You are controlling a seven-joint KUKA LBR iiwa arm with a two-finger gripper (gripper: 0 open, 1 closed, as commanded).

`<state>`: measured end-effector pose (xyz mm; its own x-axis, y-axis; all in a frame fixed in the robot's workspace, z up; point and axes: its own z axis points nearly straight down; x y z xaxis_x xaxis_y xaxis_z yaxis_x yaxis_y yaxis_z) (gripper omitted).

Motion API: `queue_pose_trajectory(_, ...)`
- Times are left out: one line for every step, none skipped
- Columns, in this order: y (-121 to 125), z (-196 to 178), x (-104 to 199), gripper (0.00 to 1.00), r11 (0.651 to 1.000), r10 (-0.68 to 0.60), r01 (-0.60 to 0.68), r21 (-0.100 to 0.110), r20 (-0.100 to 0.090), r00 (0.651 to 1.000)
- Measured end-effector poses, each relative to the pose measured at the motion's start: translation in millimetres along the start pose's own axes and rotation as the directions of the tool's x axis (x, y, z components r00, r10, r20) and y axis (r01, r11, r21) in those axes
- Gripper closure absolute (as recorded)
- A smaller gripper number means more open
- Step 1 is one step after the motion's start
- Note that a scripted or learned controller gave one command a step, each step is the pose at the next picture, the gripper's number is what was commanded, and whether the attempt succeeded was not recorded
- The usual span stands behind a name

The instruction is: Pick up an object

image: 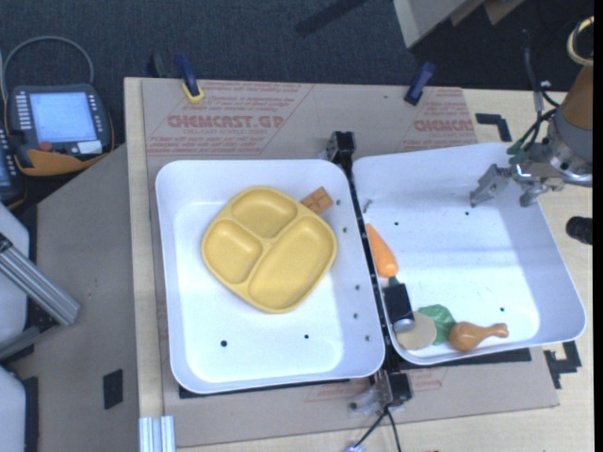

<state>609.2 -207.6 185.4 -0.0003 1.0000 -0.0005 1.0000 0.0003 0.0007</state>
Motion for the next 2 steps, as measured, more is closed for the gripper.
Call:
queue_pose_trajectory(1, 63, 1, 0.00, 1.000, 0.000, 0.000, 0.006, -0.002, 1.000)
queue_pose_trajectory(7, 93, 5, 0.00, 1.000, -0.004, 0.004, -0.008, -0.007, 1.000)
